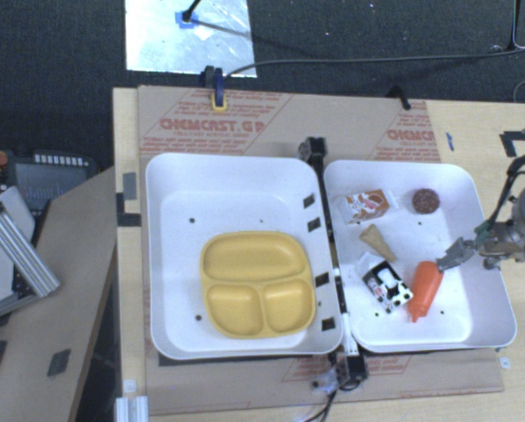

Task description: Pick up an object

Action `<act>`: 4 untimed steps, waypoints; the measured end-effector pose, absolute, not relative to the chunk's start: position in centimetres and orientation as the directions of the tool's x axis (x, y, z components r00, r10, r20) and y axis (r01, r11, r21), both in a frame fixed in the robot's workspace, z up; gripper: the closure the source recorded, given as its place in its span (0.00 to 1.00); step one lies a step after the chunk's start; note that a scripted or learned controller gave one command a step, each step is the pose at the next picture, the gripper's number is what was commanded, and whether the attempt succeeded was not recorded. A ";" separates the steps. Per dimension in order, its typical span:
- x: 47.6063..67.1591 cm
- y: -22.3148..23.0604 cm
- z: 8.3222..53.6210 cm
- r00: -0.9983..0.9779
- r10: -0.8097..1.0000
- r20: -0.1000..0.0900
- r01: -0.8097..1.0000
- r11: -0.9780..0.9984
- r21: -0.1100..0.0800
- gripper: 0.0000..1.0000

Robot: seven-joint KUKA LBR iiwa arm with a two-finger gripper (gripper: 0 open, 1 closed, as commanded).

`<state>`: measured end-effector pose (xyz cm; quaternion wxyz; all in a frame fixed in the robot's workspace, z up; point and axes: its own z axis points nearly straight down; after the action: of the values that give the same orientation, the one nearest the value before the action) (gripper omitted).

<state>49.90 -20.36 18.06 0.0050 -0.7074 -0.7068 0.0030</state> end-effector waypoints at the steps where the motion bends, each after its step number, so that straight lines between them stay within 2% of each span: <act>1: 50.2 -20.3 18.7 -0.003 1.000 -0.001 1.000 0.003 0.001 0.00; 3: 49.8 -19.4 8.9 -0.001 1.000 0.002 1.000 0.001 -0.003 0.00; 4: 50.0 -19.5 10.2 0.000 1.000 -0.001 1.000 0.000 0.003 1.00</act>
<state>49.97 -19.54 10.18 -0.0016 -0.7071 -0.7071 -0.0006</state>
